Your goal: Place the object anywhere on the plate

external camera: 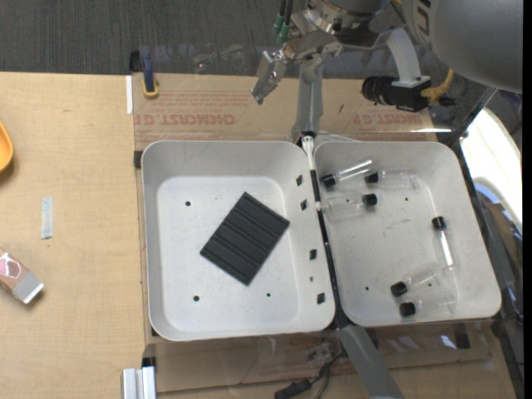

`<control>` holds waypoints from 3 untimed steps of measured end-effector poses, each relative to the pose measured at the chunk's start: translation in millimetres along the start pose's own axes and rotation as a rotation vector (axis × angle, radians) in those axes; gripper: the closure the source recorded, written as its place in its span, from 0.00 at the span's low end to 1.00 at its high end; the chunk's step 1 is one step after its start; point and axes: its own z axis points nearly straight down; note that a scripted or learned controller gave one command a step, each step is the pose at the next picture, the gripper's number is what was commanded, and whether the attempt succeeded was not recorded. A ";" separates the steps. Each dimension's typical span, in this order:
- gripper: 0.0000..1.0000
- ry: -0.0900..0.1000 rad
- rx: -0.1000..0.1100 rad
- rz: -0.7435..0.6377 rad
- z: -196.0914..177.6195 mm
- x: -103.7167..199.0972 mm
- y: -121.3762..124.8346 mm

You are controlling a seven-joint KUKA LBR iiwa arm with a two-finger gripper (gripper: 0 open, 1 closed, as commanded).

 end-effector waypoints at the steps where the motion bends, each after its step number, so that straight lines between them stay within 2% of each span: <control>1: 0.00 -0.001 -0.004 -0.481 -51.5 31.3 17.5; 2: 0.00 -0.001 -0.002 -0.924 -51.5 31.0 8.0; 3: 0.00 -0.002 -0.005 -1.317 -51.7 82.4 18.2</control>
